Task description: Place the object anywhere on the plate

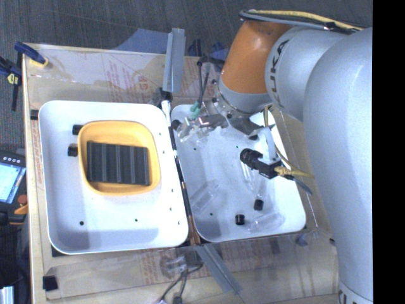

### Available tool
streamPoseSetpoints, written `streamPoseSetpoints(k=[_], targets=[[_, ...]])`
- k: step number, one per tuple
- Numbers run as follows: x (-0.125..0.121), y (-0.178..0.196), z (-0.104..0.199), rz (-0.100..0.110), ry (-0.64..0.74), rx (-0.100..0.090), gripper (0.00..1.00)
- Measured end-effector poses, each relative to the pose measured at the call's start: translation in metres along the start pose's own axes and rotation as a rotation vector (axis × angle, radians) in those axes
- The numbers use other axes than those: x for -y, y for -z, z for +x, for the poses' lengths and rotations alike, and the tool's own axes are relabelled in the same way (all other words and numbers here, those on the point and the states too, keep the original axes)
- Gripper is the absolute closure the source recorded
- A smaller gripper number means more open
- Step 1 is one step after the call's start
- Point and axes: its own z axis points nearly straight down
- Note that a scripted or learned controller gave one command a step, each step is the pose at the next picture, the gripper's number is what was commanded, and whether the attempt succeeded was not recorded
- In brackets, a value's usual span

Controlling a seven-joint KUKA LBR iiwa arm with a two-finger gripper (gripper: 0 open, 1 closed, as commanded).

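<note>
Our gripper (193,126) hangs in the right bin (221,160), likely hunting something for the plate (120,129); its state we cannot tell.

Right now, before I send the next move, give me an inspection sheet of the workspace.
Surface: left bin and right bin, white, side by side on a pale bench.
Job's things: yellow plate with dark ribbed centre in left bin; two small black pieces in right bin.
Clutter: two black bits beside the plate's left edge.
Grippers: pincer over right bin's far left corner; nothing seen held.
Cables: dark cable at the bench's near edge.
Surroundings: dark carpet; lit screen at left.
</note>
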Motion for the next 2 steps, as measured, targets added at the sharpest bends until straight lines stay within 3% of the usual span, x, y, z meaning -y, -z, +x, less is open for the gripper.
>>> streamPoseSetpoints(k=[1,2], targets=[[-0.0312,-0.0027,0.0457,-0.003,0.095,0.001,1.00],[-0.0312,-0.0025,0.0457,-0.003,0.095,0.001,0.00]])
